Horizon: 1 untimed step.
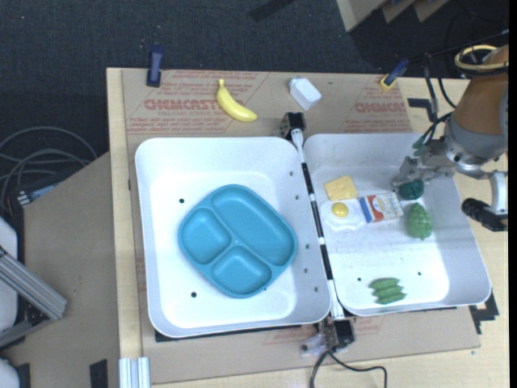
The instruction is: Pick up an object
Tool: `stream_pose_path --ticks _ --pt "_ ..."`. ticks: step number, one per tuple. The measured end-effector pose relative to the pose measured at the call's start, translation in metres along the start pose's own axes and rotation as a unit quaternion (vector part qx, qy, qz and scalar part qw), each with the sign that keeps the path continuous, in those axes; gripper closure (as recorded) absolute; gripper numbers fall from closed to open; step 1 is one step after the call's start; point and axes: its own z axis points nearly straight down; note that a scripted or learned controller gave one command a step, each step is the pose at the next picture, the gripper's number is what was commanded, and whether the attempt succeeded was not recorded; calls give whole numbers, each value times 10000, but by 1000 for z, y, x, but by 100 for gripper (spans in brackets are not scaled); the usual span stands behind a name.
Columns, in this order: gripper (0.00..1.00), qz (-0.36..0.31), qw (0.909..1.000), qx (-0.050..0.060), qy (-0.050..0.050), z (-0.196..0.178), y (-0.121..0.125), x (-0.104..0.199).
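Two bins abut; tool near right bin's far edge, grip state unclear.

A single fixed camera is looking down from above the bench at a slant, facing its far edge, so the far side is lying toward the top of the frame and the near side toward the bottom. It is sitting far enough back that both white bins are fitting whole within the frame, the left bin filling the middle and the right bin reaching close to the right side. Dark carpet beyond the bench is showing along the top and down the left. The arm is entering from the right edge, its upper part cut off by the frame.
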Motion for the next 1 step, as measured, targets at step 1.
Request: stream_pose_path --ticks 1 --pt "100 11 10000 13 6 10 5 106"
